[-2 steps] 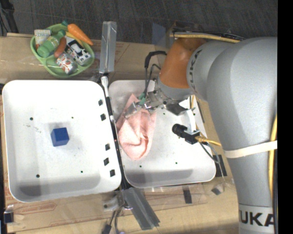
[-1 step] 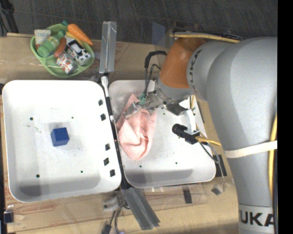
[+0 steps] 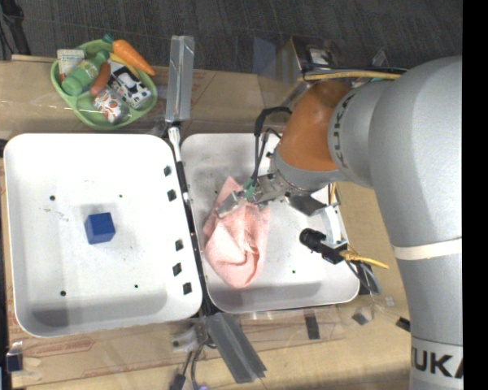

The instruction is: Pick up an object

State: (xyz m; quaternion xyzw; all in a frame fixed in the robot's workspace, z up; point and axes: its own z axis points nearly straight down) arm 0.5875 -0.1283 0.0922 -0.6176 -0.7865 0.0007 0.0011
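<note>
Arm bent over right bin, hand touching pink cloth

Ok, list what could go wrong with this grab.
1. The pincer sits at the top edge of the pink cloth; a pinch on so little fabric may slip off as it lifts.
2. The cloth is limp and bunched, so it may drag along the right bin or snag on its rim.

Cube in left bin; cloth in right bin, gripper at its top edge; bowl behind left bin.
</note>
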